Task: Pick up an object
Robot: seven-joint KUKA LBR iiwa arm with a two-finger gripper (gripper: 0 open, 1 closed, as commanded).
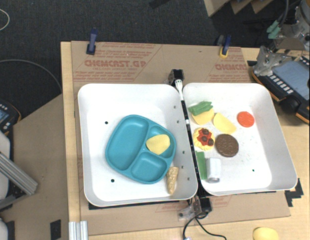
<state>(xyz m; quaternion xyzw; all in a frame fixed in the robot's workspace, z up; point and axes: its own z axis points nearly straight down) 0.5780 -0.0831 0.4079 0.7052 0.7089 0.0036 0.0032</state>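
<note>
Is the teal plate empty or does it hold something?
Not empty. A pale yellow piece lies in the right compartment of the teal plate; the other two compartments look bare. A tan piece lies just outside its rim.

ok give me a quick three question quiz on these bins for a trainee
1. True or false: the blue tray lies in the right bin.
2. Which touches the tray's rim? A) orange disc B) tan piece C) brown disc
3. Fill in: a pale yellow piece rests in a tray ____.

Key: 1 false, it lies in the left bin; 2 B; 3 compartment.
</note>
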